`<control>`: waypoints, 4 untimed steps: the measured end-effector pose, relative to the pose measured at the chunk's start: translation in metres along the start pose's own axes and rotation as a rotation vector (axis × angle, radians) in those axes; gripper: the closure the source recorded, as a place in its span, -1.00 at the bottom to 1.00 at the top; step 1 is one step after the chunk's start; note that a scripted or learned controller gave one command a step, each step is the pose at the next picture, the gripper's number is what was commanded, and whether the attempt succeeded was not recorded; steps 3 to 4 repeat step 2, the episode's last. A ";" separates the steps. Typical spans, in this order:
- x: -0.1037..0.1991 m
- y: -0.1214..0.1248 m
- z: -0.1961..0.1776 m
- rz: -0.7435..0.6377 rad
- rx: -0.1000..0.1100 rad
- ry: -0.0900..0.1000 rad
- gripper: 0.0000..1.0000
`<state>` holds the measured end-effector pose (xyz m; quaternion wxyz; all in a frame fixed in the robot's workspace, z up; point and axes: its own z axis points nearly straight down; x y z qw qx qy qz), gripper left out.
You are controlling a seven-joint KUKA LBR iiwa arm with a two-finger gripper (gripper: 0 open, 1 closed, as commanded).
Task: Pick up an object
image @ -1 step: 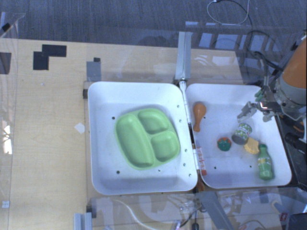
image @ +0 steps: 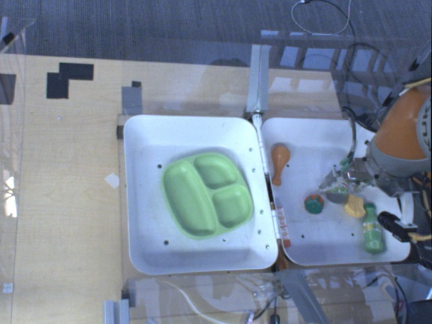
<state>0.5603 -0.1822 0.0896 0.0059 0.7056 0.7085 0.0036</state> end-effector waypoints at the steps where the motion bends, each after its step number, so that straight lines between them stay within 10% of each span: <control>1: 0.001 0.003 -0.012 -0.002 -0.007 -0.001 1.00; 2: 0.041 0.050 -0.088 0.114 0.007 0.002 1.00; 4: 0.041 0.050 -0.088 0.114 0.007 0.002 1.00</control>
